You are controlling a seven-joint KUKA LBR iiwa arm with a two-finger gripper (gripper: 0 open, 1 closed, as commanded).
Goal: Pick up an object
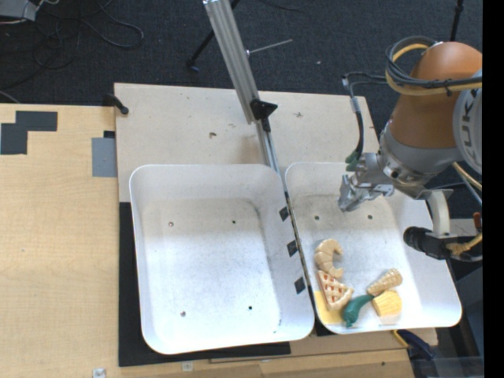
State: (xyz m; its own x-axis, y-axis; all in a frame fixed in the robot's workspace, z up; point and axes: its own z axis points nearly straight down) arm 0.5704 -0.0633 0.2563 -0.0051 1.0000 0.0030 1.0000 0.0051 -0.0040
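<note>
The gripper hangs over the back part of the right bin, above bare floor, with nothing visible between its fingers. Toward the front of that bin lie a tan croissant, a waffle-patterned wedge with a red edge, a green toy piece, a yellow block and a tan ridged piece. These objects sit well in front of the gripper and none touches it.
The left bin stands beside the right one, split from it by a slanted metal rail that rises toward the back. The arm's orange and grey body looms over the right bin's right side.
</note>
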